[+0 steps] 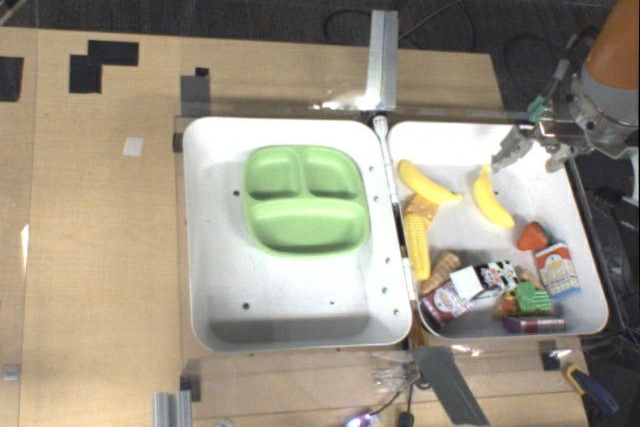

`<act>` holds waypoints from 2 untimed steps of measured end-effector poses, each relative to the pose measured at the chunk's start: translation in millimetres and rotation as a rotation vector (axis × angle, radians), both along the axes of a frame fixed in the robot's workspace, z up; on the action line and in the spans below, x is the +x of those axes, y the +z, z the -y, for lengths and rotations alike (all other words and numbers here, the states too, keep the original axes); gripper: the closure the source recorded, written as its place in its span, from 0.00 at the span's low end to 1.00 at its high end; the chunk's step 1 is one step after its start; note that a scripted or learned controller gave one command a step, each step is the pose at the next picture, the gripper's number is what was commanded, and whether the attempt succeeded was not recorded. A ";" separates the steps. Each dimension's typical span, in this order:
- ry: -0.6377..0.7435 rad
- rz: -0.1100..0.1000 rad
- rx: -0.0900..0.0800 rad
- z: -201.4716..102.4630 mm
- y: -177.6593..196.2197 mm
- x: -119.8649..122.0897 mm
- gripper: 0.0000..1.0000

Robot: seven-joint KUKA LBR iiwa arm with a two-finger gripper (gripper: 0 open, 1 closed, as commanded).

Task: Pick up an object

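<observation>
gripper [530, 155] upper right, fingers spread, grasping nothing | hovers over right bin [590, 245] near banana [491, 199] | pick not yet done

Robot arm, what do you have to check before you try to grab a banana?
1. End effector over the right bin: ok.
2. Fingers spread apart: ok.
3. Nothing between the fingers: ok.
4. Nearest banana bare on top: ok.
5. End effector lined up with that banana: not ok, it sits above and to the right.
6. Height over the banana: cannot tell.
</observation>
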State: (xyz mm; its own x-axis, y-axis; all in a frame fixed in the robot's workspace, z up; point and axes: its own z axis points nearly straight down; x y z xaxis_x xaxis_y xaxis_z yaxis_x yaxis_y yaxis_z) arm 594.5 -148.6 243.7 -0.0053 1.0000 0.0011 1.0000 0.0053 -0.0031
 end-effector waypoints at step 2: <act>0.156 0.003 0.003 24.9 -141.0 7.4 1.00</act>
